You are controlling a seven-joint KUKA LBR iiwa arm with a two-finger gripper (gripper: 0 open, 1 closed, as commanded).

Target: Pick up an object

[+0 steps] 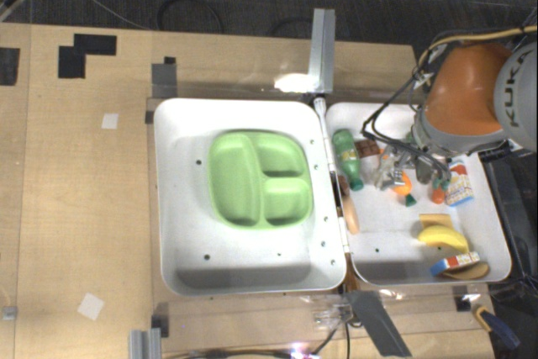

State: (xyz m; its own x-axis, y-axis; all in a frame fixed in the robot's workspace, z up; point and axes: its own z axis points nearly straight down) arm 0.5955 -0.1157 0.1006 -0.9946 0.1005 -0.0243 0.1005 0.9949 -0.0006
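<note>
1. One gripper (402, 172) hangs low in the right bin (382, 244), at the frame's centre right; whether it is released or clenched cannot be told, since cables and the wrist crowd it.
2. Small orange pieces (406, 187) lie just beneath it and look like the likeliest target; nothing is visibly held.
3. Risk: the pieces are small and smooth, so a closing grip could squirt one sideways or close on air.
4. Risk: a green bottle (345, 157) lies just left of the gripper, with a brown item (366, 150) between; a descent slightly off could nudge either.
5. Risk: the loose black cables (388, 109) looping off the orange-banded arm (464, 92) could snag.
6. Further out, toward lower right, a curved yellow banana (442, 236) looks rounded and slippery; a blue-ended object (456, 265) lies near the rim.
7. At frame centre, the left bin (181, 265) bears a glossy green divided plate (257, 178), moulded plastic with three compartments.
</note>
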